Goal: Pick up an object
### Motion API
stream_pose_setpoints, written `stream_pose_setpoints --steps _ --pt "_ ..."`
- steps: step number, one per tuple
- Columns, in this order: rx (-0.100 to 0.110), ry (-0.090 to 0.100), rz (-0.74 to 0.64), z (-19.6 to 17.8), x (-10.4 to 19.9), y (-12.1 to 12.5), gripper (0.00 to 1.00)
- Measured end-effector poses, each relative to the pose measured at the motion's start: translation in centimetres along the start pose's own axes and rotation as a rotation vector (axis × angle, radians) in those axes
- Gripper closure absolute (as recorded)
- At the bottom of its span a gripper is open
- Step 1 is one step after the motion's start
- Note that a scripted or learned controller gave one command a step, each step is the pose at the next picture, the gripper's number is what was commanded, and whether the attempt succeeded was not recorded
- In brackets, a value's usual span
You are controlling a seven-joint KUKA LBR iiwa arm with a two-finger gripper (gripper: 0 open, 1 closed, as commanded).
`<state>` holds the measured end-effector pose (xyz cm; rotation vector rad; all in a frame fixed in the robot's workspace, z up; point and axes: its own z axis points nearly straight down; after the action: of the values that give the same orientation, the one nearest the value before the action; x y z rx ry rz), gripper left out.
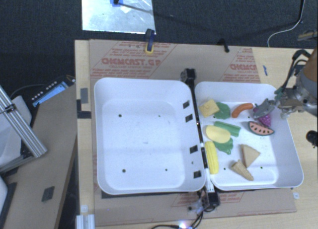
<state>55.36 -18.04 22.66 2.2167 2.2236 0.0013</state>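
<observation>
Over the right bin (290, 166), near its right rim, the claw (262, 110) hangs just above the toy food; finger state cannot be told. Beneath and beside it: purple grapes (267, 119), watermelon slice (261, 129), sausage (242, 109). Further left lie cheese (209, 108), green leaf (222, 110), lemon-yellow piece (217, 133), cucumber (227, 127), corn (212, 157) along the left wall. Two tan wedges (248, 154) sit toward the front. Left bin (144, 133) adjoins it on the worktop (308, 143).
</observation>
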Motion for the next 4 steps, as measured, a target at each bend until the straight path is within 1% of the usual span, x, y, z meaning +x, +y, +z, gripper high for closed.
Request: stream_pose_setpoints --steps 1,2,3,4 --pt "0.002 0.003 -0.006 10.8 5.8 3.1 0.00" --pt "-0.001 -0.001 0.005 14.2 2.2 -1.5 0.00" --pt "0.025 -0.002 -0.001 14.1 5.7 11.5 0.00" --pt "-0.018 -0.008 0.005 -3.5 -0.4 11.7 0.00"
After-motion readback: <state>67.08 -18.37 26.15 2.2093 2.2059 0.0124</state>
